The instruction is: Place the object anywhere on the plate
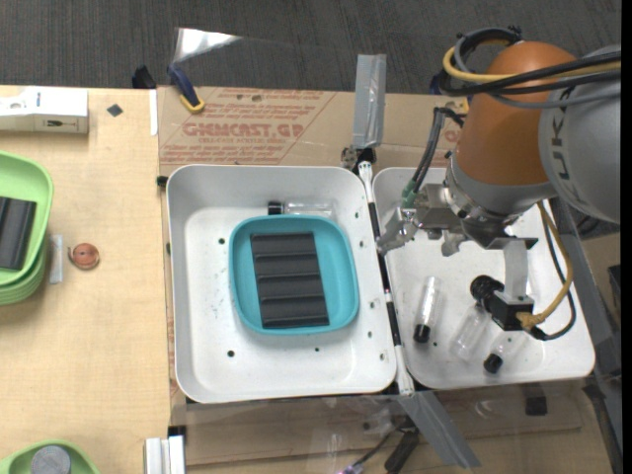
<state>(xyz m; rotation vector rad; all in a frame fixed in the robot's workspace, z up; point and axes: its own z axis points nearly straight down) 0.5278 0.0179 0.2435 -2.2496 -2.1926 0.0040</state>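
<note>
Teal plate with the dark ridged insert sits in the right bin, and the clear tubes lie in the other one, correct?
Not quite: the camera view shows the teal plate with its dark ridged insert in the left bin. The clear tubes lie in the right bin.

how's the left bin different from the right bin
The left bin holds a teal plate with a dark ribbed block on it; the right bin holds small clear tubes with black caps. The arm hangs over the right bin, while the left bin sits uncovered. Both are shallow, white and side by side.
</note>
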